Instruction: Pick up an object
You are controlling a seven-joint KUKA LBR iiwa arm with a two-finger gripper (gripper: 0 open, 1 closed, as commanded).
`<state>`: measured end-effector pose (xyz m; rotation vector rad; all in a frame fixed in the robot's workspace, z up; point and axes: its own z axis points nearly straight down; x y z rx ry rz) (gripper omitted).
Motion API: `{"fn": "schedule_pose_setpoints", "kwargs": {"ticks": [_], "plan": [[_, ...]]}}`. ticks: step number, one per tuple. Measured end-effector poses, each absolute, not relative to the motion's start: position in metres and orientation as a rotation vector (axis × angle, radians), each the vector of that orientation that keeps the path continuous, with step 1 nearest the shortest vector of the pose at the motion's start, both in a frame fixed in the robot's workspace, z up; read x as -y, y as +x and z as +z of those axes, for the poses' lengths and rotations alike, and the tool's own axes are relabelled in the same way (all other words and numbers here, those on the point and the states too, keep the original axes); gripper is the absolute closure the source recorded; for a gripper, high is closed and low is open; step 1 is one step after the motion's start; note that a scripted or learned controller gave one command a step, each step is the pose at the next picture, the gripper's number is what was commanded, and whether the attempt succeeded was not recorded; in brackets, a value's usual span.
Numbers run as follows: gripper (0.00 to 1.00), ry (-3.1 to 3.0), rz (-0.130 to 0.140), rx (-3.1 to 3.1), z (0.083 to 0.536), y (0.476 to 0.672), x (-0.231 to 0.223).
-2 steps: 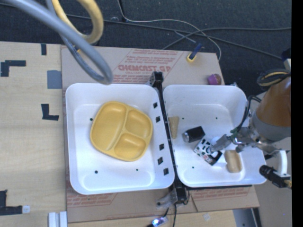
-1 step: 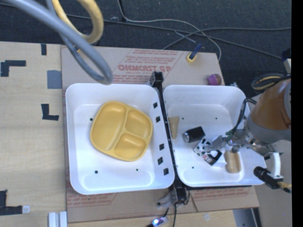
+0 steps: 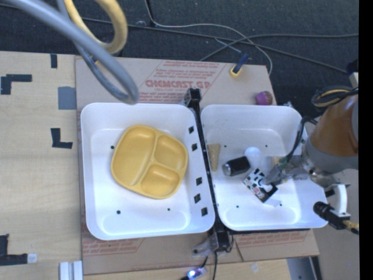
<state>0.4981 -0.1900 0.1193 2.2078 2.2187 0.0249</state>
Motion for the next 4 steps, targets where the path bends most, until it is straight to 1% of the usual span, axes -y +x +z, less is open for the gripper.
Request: {"fn": "schedule_pose_setpoints", "kwargs": {"ticks": [1, 2, 3, 4], "plan": [[1.0, 2.216, 0.002, -2.219, 0.182, 0.5, 0.195], [1.0, 2.217, 0.002, -2.221, 0.227, 0.501, 0.195], [1.0, 2.218, 0.001, -2.222, 0.259, 0.502, 0.194], [1.0, 2.216, 0.0, -2.23, 0.246, 0.521, 0.138]]}}
